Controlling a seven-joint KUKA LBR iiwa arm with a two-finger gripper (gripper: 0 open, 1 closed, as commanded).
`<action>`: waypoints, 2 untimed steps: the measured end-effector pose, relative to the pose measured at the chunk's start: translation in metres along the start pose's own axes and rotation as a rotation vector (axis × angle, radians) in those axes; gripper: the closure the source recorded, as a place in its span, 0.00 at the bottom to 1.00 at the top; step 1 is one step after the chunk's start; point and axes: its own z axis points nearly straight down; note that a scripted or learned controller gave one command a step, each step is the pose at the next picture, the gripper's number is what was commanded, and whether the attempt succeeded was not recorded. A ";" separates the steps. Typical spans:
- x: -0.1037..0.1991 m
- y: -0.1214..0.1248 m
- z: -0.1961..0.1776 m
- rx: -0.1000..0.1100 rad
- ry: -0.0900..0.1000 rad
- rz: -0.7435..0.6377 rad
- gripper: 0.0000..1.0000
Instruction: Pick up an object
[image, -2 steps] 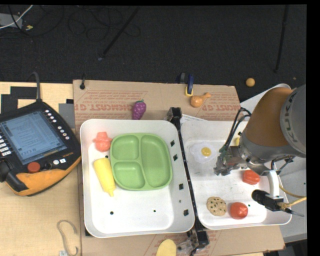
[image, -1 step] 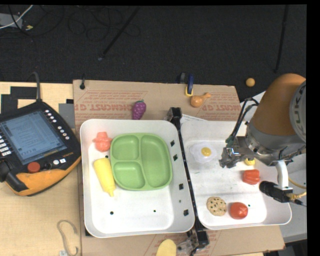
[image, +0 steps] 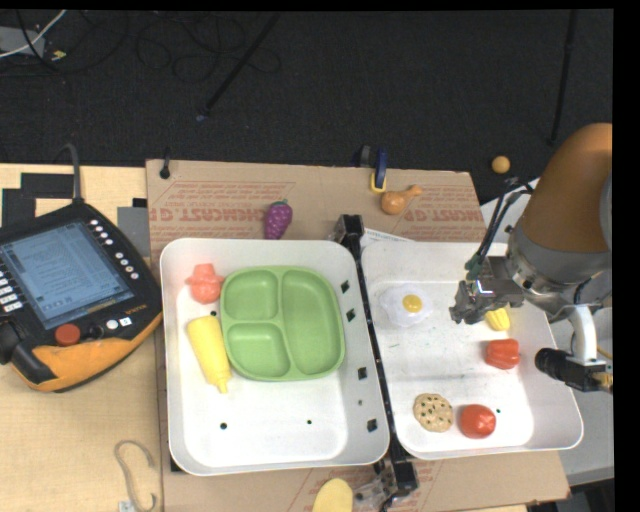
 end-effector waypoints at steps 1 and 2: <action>0.055 0.007 0.011 0.004 0.002 -0.003 1.00; 0.097 0.017 0.012 0.003 0.001 -0.002 1.00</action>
